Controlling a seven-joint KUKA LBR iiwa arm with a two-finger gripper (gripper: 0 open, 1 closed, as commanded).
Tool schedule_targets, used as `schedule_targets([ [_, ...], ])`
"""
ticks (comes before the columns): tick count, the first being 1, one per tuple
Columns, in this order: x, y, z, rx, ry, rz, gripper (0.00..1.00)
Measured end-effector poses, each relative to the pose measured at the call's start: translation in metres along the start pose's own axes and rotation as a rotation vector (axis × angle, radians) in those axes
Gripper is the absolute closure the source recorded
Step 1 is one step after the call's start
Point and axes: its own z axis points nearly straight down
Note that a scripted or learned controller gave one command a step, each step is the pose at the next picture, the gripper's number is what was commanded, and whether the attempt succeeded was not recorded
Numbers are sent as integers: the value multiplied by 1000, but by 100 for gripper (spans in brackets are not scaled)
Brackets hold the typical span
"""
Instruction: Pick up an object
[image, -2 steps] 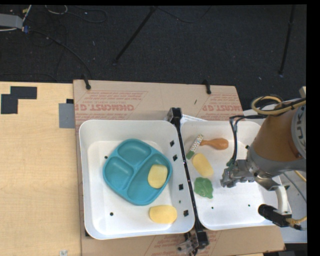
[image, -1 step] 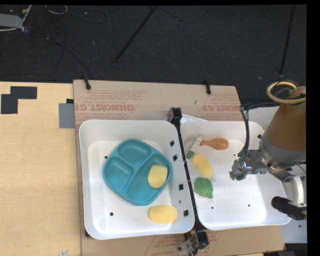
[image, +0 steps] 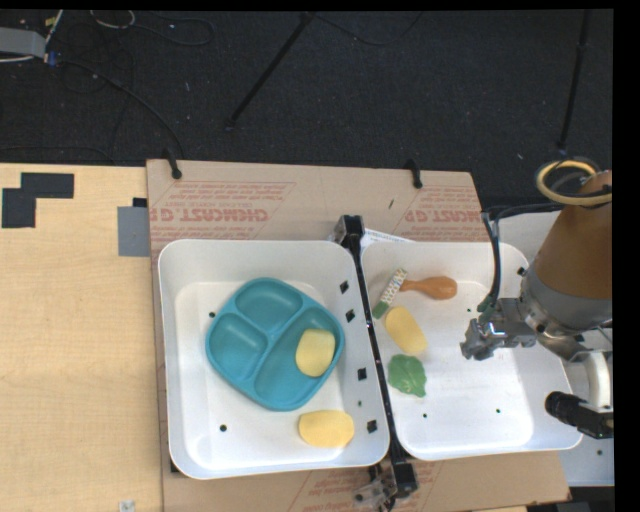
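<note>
In the right bin (image: 470, 425) lie a yellow lumpy piece (image: 405, 329), a green leafy piece (image: 407, 375) and a brown-handled brush (image: 425, 288). My gripper (image: 482, 340) hovers over the right part of this bin, to the right of the yellow and green pieces, with nothing visibly between its fingers. In the left bin (image: 190, 400) a teal divided plate (image: 268, 343) carries a yellow piece (image: 315, 351). Another yellow piece (image: 325, 427) lies in front of the plate.
A black divider (image: 365, 340) runs between the two bins. Cardboard (image: 300, 205) backs the bins, and a wooden bench top (image: 70, 340) spreads to the left. The arm's body (image: 575, 260) looms over the right bin's far right side.
</note>
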Motion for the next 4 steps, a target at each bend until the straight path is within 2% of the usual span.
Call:
schedule_targets([
  [1, 45, 19, 4, 1, 1, -4, 100],
  [2, 98, 24, -7, 1, 1, -5, 100],
  [4, 206, 47, 5, 2, 1, -5, 100],
])
